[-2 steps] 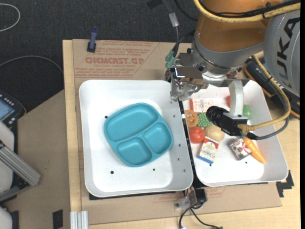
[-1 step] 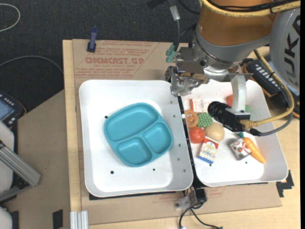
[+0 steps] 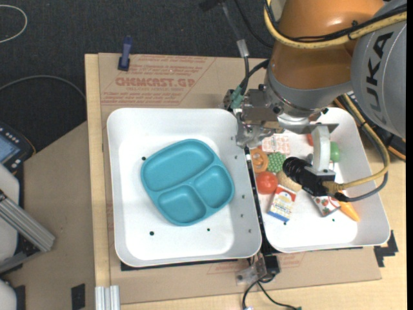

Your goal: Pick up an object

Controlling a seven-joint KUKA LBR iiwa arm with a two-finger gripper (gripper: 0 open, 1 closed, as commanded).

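The gripper (image 3: 257, 129) hangs under the grey and orange wrist, low over the far left corner of the right bin (image 3: 368, 231). Just in front of it lie an orange ring-shaped toy (image 3: 259, 160), a green toy (image 3: 276, 163) and a red and white packet (image 3: 279, 143). A red tomato (image 3: 266, 182) and a small carton (image 3: 282, 204) sit nearer the front. Toward the right are a green ball (image 3: 334, 152), a carrot (image 3: 349, 210) and a red and white item (image 3: 326, 203). The wrist hides the far part of this bin.
A blue divided plate (image 3: 187, 181) lies in the middle of the left bin (image 3: 122, 225). The two bins meet at a ridge (image 3: 251, 192) right by the gripper. A blue clip (image 3: 124, 54) sits on the cardboard behind the bins.
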